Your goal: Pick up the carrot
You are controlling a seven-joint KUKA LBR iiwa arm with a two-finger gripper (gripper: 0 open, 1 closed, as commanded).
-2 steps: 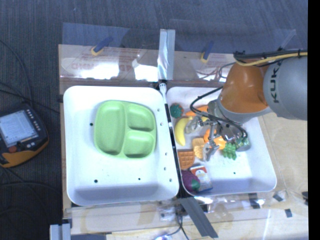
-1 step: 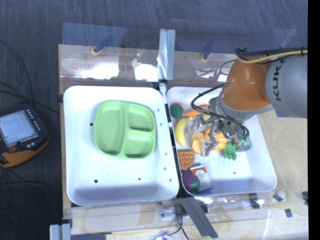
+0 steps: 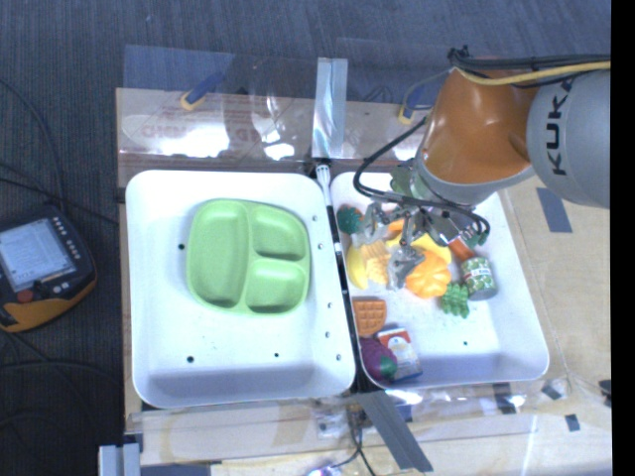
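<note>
Dark blue carpet is surrounding a pale bench point(image 3: 585, 296) that is carrying 2 shallow white bins side by side. A handheld controller point(image 3: 40, 261) is lying on the carpet at the far left, with cables trailing near it. The left bin point(image 3: 159, 365) is holding a green divided tray point(image 3: 248, 256), which is leaving bare white floor along the bin's near and left sides. The right bin point(image 3: 496, 350) is crowded along its left and far portions, while its near right corner is lying bare. The arm point(image 3: 496, 127) is reaching in from the right, and its jaws point(image 3: 407, 251) are hanging low over the toy pile; whether they are open or closed I cannot tell. The carrot point(image 3: 462, 249) is lying just right of the jaws, partly hidden under the wrist, touching a small can point(image 3: 478, 274) and green broccoli point(image 3: 455, 299). An orange-yellow fruit point(image 3: 429, 278) and a yellow piece point(image 3: 365, 262) are sitting directly beneath the jaws. A waffle point(image 3: 369, 313), a purple toy point(image 3: 378, 357) and a small carton point(image 3: 399, 349) are lying nearer the front wall.
</note>
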